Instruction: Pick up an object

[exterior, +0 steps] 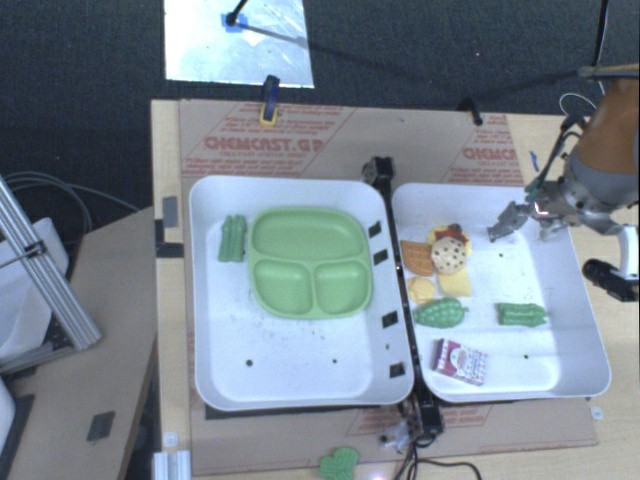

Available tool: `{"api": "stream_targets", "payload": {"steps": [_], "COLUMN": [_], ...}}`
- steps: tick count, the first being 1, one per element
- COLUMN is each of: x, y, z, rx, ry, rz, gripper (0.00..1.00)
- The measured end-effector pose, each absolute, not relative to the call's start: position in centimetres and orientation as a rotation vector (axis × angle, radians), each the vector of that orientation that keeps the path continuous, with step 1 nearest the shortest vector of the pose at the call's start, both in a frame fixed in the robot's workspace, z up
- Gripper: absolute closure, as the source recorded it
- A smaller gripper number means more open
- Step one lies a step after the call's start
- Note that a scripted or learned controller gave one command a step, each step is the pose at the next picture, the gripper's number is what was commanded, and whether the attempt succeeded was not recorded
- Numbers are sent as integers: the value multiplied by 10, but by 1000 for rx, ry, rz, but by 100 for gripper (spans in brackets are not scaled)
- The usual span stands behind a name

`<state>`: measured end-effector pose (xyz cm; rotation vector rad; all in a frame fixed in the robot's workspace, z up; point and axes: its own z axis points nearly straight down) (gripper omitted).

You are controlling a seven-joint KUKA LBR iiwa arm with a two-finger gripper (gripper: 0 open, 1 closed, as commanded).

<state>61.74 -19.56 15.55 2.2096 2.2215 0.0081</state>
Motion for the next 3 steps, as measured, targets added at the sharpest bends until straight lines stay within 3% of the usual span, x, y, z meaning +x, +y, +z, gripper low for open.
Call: {"api": "stream_targets", "payload": {"steps": [2, 3], "x": [658, 670], "y": [-206, -204], "z": [156, 162], "rx": [2212, 2212], "ry": [2223, 2224], "rz": [5, 5], "gripper": [0, 0]}}
